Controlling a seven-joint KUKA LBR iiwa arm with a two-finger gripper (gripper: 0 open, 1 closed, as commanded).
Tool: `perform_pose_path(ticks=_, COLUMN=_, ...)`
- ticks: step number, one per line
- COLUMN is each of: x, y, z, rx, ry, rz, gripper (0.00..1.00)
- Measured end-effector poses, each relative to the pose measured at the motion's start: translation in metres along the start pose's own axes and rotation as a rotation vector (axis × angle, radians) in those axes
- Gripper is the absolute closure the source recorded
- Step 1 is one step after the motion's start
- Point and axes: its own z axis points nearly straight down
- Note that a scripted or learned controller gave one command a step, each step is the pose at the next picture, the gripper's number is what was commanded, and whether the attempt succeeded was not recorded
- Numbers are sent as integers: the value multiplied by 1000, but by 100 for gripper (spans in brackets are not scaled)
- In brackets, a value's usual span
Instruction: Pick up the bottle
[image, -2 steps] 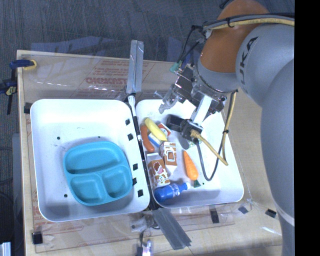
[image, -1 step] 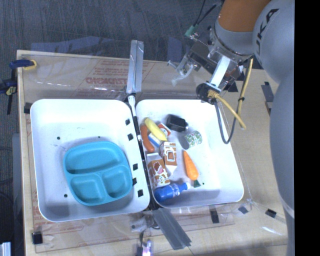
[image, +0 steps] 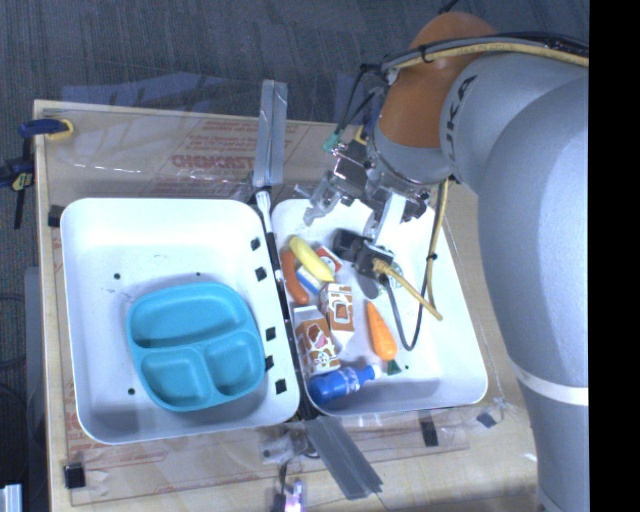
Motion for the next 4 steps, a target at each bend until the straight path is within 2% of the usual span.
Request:
perform_pose_path(ticks=1, x=19, y=49, z=-132, rx=-5, ry=2, rz=-232, gripper=0)
perform_pose_path(ticks=2, x=24, y=22, z=-110, rx=-2, ry=1, rz=-238, gripper=0)
perform_pose_path(ticks=3, x=41, y=32, z=80, rx=0, ry=0, rz=-201, gripper=0)
perform_pose_path(ticks=4, x=12, y=-66, z=79, rx=-1, ry=1, rz=-86, gripper=0)
